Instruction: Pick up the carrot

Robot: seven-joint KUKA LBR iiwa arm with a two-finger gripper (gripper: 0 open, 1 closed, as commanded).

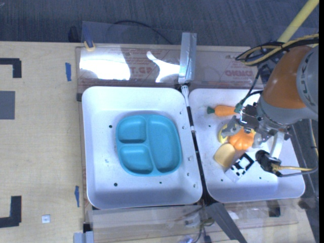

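Note:
The carrot [224,111], orange with a small green top at its left end, lies near the far edge of the right bin [288,189]. My gripper [246,121] hangs over the middle of that bin, just right of and nearer than the carrot's thick end. It sits close above a round orange fruit [242,140]. The grey arm with its orange band [283,87] covers the bin's right part. Nothing shows as being held.
A yellow wedge [225,155] and a small yellow piece [223,133] lie left of the orange fruit. A black-and-white tag [243,164] sits nearer the front. The left bin [96,181] holds a blue divided plate [149,144]. Cables [263,52] trail behind the arm.

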